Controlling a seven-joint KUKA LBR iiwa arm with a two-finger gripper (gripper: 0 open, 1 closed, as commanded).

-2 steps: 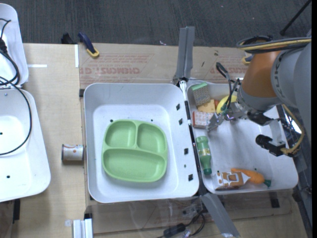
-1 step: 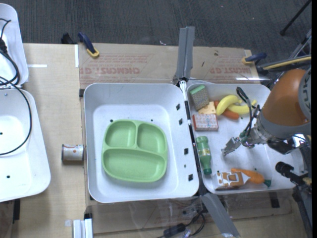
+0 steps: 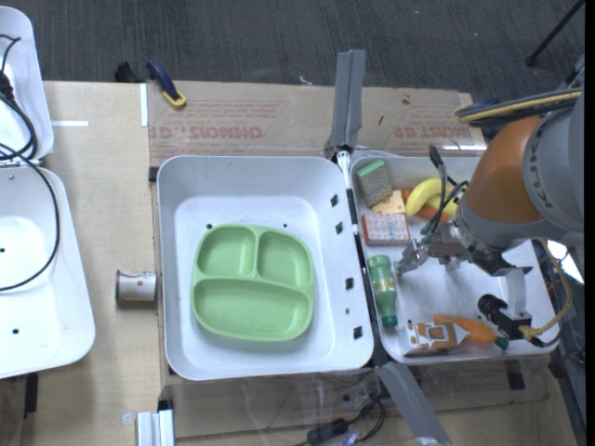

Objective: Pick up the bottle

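Against right bin's (image 3: 521,347) left wall: green bottle (image 3: 381,290), lying lengthwise. Just right of it, gripper (image 3: 416,255), finger spread impossible to tell, nothing visibly held. Likely risk: sliding off rounded plastic, jamming against wall.

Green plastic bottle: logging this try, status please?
Gripper low in right white bin, beside target. Green plastic bottle lying along the bin's left wall, ungrasped. Orange packet nearby.

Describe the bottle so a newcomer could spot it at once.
Look in the right bin, along its left wall beside the divider. The bottle lies there lengthwise, below the orange box. It is the only clear green thing in that bin, slim and see-through, unlike the flat packets and the banana.
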